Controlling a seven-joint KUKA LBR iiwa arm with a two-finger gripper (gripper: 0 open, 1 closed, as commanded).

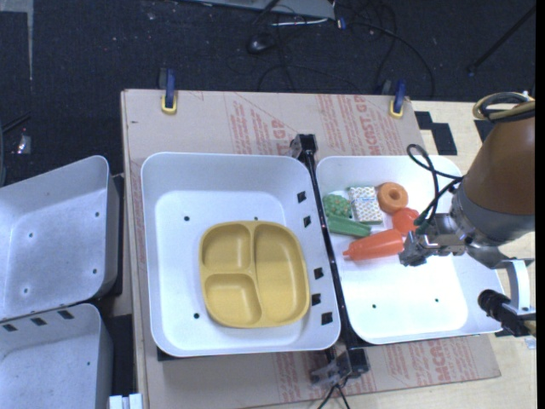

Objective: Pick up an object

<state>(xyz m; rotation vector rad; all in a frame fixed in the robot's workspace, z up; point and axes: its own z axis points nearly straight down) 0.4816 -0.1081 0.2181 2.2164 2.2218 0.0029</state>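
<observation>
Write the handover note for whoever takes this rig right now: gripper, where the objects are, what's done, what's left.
Gripper: low in the right bin, at the right end of the orange carrot toy; nothing visibly held.
Objects: carrot toy, green piece, patterned block and orange ring clustered in the right bin's upper half. Yellow divided plate in the left bin.
Done: no pick yet.
Left: grasp one object and lift it.

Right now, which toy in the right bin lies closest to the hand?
The orange carrot: its thick end lies right beside the hand. The orange ring, the green toy and the dotted block lie farther up the bin.
</observation>
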